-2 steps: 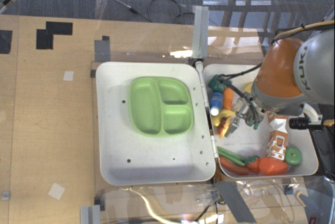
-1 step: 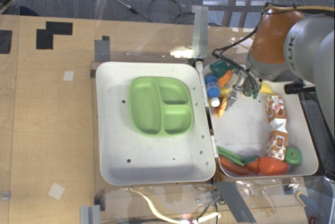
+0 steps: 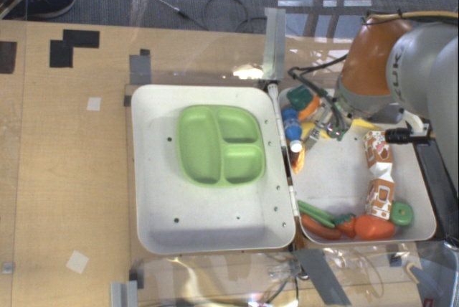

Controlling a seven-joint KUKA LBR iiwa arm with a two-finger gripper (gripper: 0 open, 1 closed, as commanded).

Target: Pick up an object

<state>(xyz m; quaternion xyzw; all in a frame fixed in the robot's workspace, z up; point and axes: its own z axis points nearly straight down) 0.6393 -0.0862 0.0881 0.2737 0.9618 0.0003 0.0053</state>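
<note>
Glossy plastic toy food (image 3: 301,115) sits beneath the metal gripper (image 3: 331,128), whose fingers' state I cannot tell.

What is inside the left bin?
The left bin holds a green divided plate with three compartments, lying flat with nothing visible in it. The bin floor beneath the plate is covered and cannot be seen.

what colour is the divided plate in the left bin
Light green, plain with no pattern; the divided plate shows clearly in the camera view.
</note>
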